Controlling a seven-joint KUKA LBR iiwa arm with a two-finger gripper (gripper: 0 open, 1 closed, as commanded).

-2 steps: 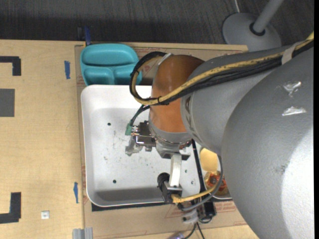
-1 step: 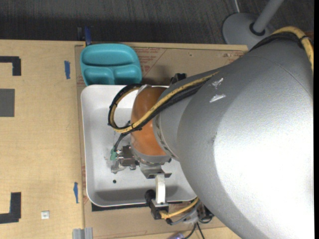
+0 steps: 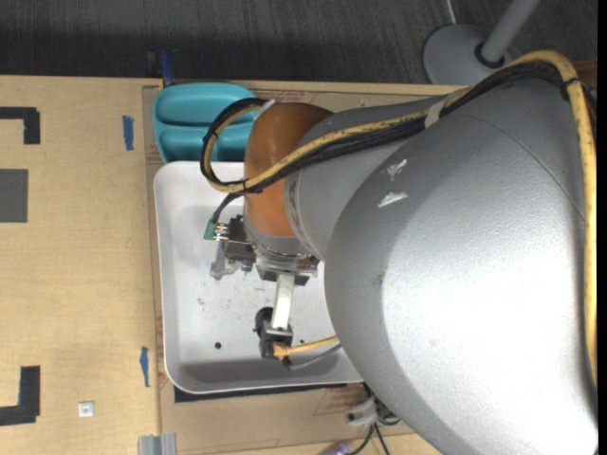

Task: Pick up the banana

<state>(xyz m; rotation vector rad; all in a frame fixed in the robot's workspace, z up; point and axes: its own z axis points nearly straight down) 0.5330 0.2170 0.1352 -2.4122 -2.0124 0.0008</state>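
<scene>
We look down on a tan, flat table point(image 3: 76, 273) that carries a shallow white plastic bin point(image 3: 180, 273) with rounded corners. The grey robot arm point(image 3: 455, 254) reaches in from the right and covers the bin's right part and everything beyond it. Its orange band point(image 3: 275, 173) sits above the wrist, over the bin's far half.

Below the band, the claw point(image 3: 235, 256) hangs low over the middle of the bin floor, towards the left of the wrist. From this angle we cannot tell whether the claw is released or clenched, and we see nothing grasped in it. A black and yellow cable point(image 3: 212, 150) loops out from the arm over the bin's far left corner.

We cannot tell where the banana lies, since the arm hides so much of the bin. The bare floor to the left of the claw shows a few small dark specks point(image 3: 218, 346) and faint scuffs.

Just beyond the bin's far rim sits a turquoise, rounded plastic object point(image 3: 194, 112), partly behind the cable loop. Short strips of blue tape point(image 3: 128, 133) mark the table left of the bin, and black tape corners point(image 3: 27, 124) lie near the left edge. A grey round base with a slanted pole point(image 3: 465, 50) stands on the dark floor at the upper right.
</scene>
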